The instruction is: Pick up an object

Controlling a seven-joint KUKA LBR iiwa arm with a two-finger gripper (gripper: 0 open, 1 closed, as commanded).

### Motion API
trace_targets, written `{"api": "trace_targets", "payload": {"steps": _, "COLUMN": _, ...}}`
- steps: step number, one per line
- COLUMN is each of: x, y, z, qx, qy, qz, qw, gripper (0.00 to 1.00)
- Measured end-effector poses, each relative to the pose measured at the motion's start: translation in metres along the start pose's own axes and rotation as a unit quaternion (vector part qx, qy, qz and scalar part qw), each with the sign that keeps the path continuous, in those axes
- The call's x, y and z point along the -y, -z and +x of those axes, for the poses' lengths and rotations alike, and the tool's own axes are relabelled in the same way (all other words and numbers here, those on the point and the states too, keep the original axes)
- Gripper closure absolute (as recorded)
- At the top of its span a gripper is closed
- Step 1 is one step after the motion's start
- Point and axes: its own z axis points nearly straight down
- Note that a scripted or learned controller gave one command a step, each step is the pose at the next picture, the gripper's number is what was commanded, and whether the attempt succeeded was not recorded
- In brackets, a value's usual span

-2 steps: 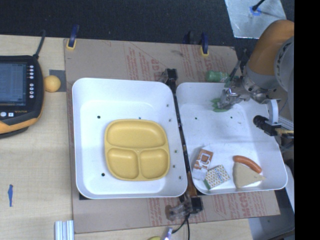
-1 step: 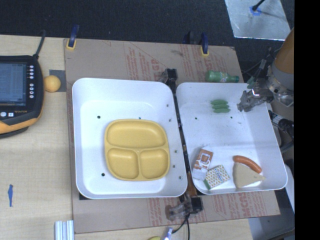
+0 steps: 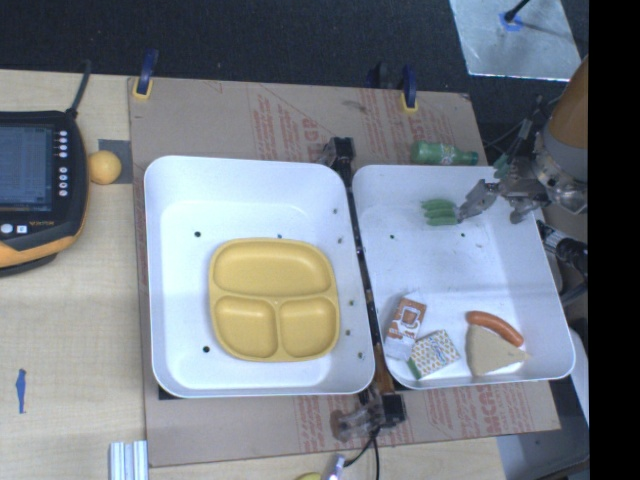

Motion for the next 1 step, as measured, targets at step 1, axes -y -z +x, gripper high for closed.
{"api": "trace_targets", "payload": {"steps": 1, "x": -0.045, "y": -0.0564, "z": 0.0329, "qx": 0.0, "qy": 0.001, "qz": 0.0, "qw": 1.0, "gripper": 0.0}}
